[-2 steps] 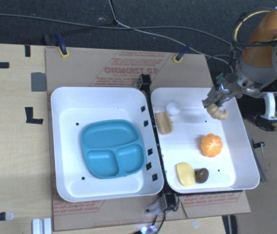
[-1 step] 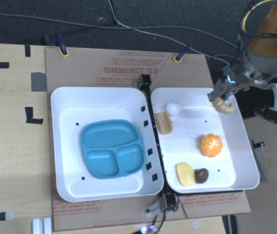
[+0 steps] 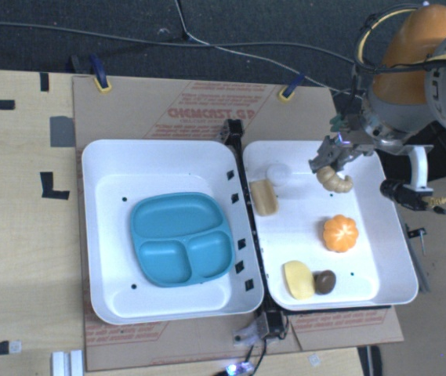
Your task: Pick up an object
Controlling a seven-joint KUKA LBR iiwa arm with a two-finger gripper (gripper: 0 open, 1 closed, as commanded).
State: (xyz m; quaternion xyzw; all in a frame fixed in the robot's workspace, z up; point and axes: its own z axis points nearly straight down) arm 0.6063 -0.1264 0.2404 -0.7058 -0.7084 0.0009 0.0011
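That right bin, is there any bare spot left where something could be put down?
Yes. The right bin has bare floor in its middle, bordered by the tan block, the orange and the yellow piece. It is crowded at the near edge, where the yellow piece touches a brown lump, and under the gripper by the beige object.

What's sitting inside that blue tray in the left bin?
The blue tray lies flat in the left bin; its three compartments look bare. Whatever is under the tray is covered. The food items lie in the right bin.
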